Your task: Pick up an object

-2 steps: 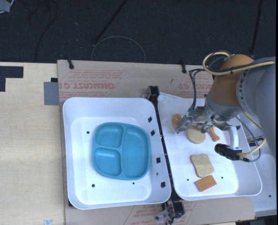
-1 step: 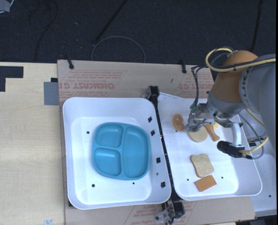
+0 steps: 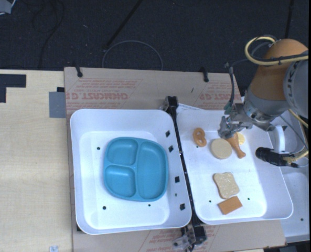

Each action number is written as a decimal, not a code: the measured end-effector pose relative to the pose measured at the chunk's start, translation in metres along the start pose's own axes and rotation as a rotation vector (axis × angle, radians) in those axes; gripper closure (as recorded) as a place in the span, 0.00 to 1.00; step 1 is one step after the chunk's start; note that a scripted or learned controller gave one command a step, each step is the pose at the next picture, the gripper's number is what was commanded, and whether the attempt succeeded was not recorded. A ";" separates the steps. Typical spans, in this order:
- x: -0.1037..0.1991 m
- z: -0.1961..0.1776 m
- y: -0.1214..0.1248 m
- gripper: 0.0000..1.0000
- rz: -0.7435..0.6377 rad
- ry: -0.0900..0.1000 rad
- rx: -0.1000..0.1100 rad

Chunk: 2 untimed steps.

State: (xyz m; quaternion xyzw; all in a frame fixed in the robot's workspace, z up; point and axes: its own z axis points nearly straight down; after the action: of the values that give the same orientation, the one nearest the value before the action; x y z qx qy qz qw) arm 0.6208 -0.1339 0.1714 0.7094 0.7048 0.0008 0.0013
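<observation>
- The arm [image 3: 273, 83] enters from the right, its orange band high over the right bin's far right corner, the wrist angled down and to the left.
- The end effector [image 3: 231, 129] sits low in the right bin [image 3: 273, 206], at its far side, just above the round cream disc [image 3: 222, 148] and the orange stick [image 3: 237, 146].
- Whether the end effector is open, closed or gripping anything cannot be told; its tips merge with the items beneath.
- The disc and the stick touch each other; a pale yellow piece [image 3: 242, 138] lies against the stick's far end.
- A small pretzel-shaped piece [image 3: 199, 137] lies to the left of the disc, apart from it and near the divider between the bins.
- Nearer the camera, a bread slice [image 3: 226, 184] and an orange wedge [image 3: 229, 205] lie close together, well apart from the group under the end effector.
- Bare white floor runs along the right bin's right side and its near left corner.
- The left bin [image 3: 87, 135] holds a blue divided plate [image 3: 135, 168], set centrally with bare margin all round.
- Both bins rest on cardboard [image 3: 124, 91] on the desk [image 3: 24, 167].
</observation>
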 end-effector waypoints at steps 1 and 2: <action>-0.001 -0.061 0.009 1.00 -0.007 0.000 -0.002; -0.009 -0.108 0.007 1.00 -0.006 0.000 0.000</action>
State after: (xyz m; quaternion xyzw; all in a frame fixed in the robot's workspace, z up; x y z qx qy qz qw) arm 0.6269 -0.1427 0.2794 0.7071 0.7071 0.0007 0.0013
